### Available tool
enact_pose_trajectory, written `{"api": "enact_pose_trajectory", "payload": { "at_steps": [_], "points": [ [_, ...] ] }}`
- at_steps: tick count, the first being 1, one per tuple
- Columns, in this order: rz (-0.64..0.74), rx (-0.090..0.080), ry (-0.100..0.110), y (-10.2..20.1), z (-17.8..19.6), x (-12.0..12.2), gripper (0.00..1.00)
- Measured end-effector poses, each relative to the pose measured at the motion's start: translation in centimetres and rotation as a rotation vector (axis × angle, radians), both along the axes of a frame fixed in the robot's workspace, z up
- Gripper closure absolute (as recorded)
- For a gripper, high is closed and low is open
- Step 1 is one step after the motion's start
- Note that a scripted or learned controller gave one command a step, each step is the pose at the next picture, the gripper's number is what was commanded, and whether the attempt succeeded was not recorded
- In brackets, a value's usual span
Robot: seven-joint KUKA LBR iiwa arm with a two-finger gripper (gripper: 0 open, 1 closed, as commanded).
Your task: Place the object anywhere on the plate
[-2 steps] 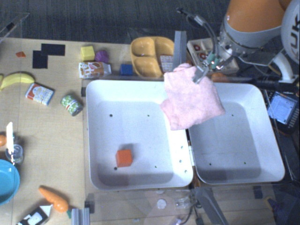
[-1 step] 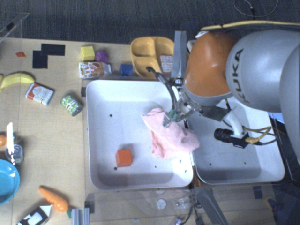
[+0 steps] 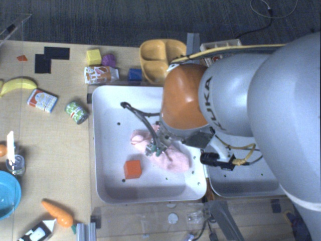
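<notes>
Pink object (image 3: 168,157) and orange cube (image 3: 133,169) in left white bin (image 3: 108,134), end effector (image 3: 154,148) grip state indiscernible.

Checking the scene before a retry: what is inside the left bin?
Inside the left bin: an orange block and a pink plate, partly covered by the tool.

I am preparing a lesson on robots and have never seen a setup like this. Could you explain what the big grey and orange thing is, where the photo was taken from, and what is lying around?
The grey and orange shape is a robot arm, photographed from a fixed camera above the bench. It reaches in from the right over a shallow white bin. Its hand sits low over a pink plate, beside an orange block. Whether it holds anything is hidden. On the bench to the left lie a banana, a carrot and a small can.
</notes>
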State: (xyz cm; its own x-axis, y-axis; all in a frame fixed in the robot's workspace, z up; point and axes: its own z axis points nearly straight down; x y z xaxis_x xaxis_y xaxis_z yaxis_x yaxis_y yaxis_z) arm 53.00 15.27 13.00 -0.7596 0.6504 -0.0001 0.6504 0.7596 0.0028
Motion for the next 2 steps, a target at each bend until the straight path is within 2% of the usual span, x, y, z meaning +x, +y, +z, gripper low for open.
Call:
{"api": "enact_pose_trajectory", "payload": {
  "at_steps": [1,2],
  "points": [
    [-0.08,0.013,-0.058,6.1,-3.1,-2.5,1.0],
    [-0.113,0.001,-0.007,0.4,-1.0,3.6,1.0]
  ]
}}
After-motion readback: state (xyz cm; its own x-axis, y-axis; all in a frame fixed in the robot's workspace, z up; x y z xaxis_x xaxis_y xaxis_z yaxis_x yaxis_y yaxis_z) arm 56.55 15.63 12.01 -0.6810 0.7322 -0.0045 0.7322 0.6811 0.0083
